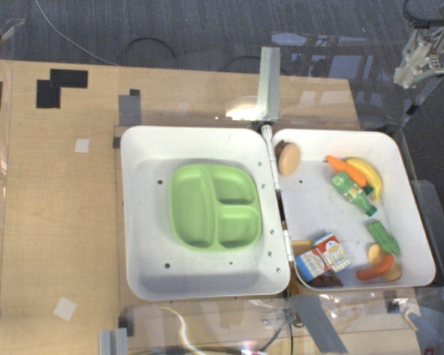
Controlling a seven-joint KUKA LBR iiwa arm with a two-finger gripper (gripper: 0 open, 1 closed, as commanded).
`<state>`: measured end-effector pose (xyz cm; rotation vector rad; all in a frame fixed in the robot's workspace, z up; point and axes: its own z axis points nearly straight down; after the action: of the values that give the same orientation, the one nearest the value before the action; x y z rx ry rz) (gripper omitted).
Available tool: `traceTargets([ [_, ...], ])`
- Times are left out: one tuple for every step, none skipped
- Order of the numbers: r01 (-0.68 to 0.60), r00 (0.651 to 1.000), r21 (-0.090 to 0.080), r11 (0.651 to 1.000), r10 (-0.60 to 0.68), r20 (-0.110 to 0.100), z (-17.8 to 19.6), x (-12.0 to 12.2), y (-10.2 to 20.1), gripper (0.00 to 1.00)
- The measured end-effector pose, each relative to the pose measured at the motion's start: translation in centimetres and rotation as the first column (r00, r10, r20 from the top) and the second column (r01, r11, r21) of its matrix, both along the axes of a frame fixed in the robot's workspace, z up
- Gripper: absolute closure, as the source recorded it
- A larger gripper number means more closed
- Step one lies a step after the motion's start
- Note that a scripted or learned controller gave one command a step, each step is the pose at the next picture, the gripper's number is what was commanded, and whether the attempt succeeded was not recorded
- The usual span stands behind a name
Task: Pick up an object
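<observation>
Bench: two white bins (133,198) | green tray (211,205) left | gripper (422,54) top right, jaws' state unclear

bright, even overhead light. a glare spot sits on the bench (240,112) just beyond the bins. shadows are soft, focus slightly soft.

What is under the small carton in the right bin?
The small carton lies partly on a dark item near the right bin front wall. Only that item's dark edge shows; the rest is covered, so I cannot identify it.
</observation>
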<state>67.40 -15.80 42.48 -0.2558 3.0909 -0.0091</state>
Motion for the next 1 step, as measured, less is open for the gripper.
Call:
traceTargets([
  [-0.002, 1.0, -0.001, 1.0, 0.002, 0.013, 1.47, 0.16, 0.15, 1.0],
])
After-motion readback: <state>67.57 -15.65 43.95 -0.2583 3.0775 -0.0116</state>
